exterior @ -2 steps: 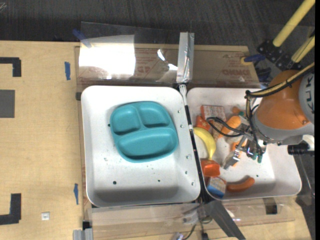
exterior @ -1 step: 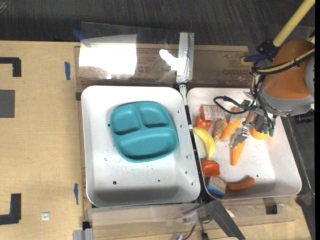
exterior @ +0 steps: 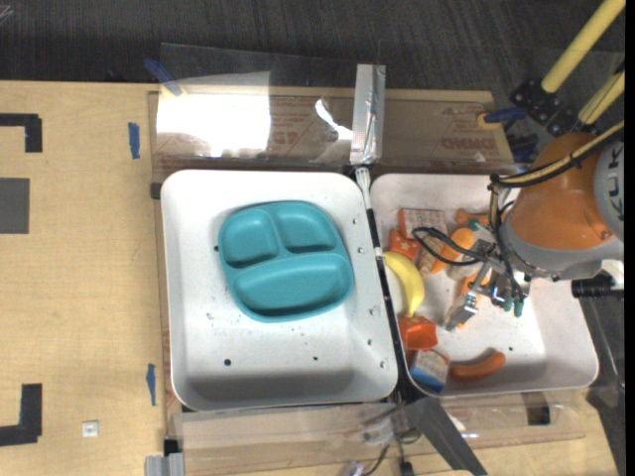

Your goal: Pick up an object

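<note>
Camera view: the gripper [exterior: 466, 305] hangs low in the right bin [exterior: 566, 360] — whether it grips anything I cannot tell. The banana [exterior: 407, 281] lies just beside it toward the bin's left edge, long axis running front-to-back.

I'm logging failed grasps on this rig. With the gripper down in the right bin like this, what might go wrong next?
1. The gripper hangs over crowded items: the banana and orange pieces lie close together, so it might nudge them or catch two at once.
2. Loose black cables trail across the objects and might snag one.
3. The sausage lies near the right bin's front wall, leaving little finger room.
</note>
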`<state>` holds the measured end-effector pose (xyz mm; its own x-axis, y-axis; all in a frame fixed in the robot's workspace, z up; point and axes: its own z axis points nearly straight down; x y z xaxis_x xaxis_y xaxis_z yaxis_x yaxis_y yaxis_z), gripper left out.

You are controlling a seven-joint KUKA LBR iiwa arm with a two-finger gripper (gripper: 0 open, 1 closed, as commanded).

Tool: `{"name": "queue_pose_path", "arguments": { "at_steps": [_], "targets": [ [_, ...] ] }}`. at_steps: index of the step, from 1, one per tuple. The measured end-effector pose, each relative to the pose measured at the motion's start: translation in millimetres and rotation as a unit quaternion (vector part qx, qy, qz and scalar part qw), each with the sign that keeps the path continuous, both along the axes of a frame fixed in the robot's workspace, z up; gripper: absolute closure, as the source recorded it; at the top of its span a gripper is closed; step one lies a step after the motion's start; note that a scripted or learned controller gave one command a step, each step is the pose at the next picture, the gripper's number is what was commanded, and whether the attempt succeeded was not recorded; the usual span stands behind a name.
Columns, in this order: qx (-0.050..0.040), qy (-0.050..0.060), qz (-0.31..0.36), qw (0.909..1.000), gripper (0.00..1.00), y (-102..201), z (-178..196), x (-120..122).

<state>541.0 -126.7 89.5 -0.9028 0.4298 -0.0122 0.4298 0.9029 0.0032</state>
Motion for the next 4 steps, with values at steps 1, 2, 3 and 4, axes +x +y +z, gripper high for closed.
{"name": "queue_pose_path", "arguments": {
  "at_steps": [1, 2, 3, 4],
  "targets": [
    [-0.0004, 0.000, 0.034, 0.9994, 0.00, -11.4, -0.3, 18.2],
    [-0.0004, 0.000, -0.071, 0.9975, 0.00, 24.2, 0.0, 47.1],
    [0.0014, 0.000, -0.099, 0.9951, 0.00, 19.6, 0.3, -1.5],
    [0.0007, -0.006, -0.098, 0.9952, 1.00, 19.8, 13.4, 2.2]
  ]
}}
